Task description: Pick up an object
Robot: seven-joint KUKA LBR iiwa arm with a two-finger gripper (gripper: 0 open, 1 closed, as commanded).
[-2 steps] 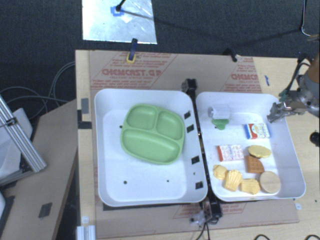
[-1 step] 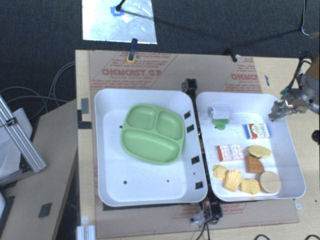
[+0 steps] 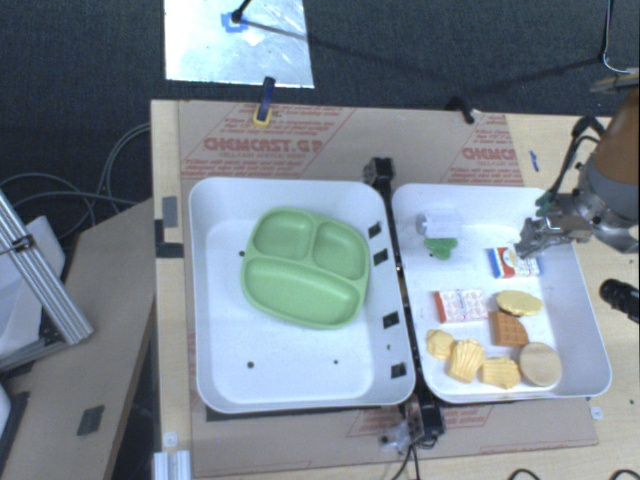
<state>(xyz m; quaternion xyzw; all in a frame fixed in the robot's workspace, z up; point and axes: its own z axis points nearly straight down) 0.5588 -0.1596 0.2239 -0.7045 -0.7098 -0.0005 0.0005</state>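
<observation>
My gripper hangs over the right bin, at its right side, just above a small red, white and blue packet. Nothing shows between its fingers. Below it in the same bin lie a pink and white wrapper, a yellow oval cookie, a brown square biscuit, a tan round cookie and several yellow crinkled chips. A small green piece and a clear wrapper lie near the bin's upper left.
The left bin holds a green three-compartment plate. A black divider strip with clips runs between the bins. Both bins sit on a cardboard sheet. A metal frame stands at far left.
</observation>
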